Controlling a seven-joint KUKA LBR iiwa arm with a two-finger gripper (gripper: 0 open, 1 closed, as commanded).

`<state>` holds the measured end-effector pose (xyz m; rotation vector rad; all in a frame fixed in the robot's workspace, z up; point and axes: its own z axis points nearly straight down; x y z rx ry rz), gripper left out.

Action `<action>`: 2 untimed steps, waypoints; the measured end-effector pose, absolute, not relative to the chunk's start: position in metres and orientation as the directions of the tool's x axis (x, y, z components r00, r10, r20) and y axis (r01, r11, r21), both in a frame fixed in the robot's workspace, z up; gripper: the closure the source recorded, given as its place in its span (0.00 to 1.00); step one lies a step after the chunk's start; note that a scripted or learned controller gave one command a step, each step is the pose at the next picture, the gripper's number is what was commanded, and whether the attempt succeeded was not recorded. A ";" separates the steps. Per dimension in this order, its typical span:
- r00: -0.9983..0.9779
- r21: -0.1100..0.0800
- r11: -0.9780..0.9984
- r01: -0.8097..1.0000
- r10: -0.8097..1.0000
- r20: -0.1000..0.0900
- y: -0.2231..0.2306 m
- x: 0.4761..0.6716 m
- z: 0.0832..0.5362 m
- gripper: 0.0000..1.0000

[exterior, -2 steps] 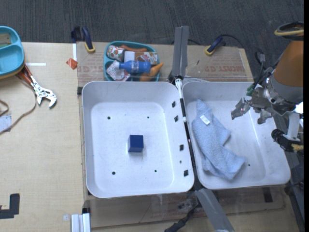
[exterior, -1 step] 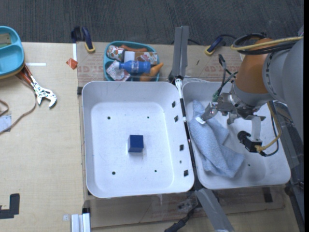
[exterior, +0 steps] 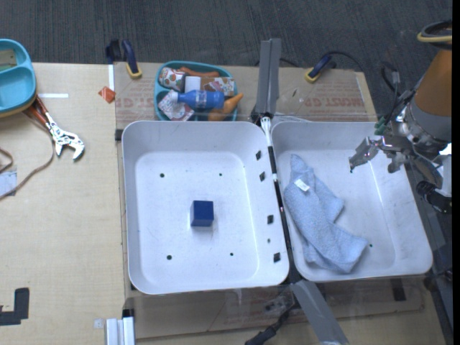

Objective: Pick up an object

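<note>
Blue on white, the block [exterior: 203, 213] sits alone near the middle of the left bin [exterior: 136, 192], well apart from its walls, an easy target from above. A pale cloth [exterior: 318, 218] lies crumpled in the right bin [exterior: 388, 214], draped toward the dividing wall. The gripper [exterior: 374, 154] hangs over that bin's far right part, above the floor and apart from the cloth; its jaws seem spread with nothing between them, though the view is small. It looks poised to descend.
</note>
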<state>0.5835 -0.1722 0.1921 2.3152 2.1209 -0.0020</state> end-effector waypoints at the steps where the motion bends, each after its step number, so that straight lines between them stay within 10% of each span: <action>1: 0.148 0.000 -0.148 0.989 0.989 0.000 -0.123 0.576 0.092 0.00; 2: 0.166 0.002 -0.166 0.986 0.986 -0.002 -0.213 0.603 0.149 0.00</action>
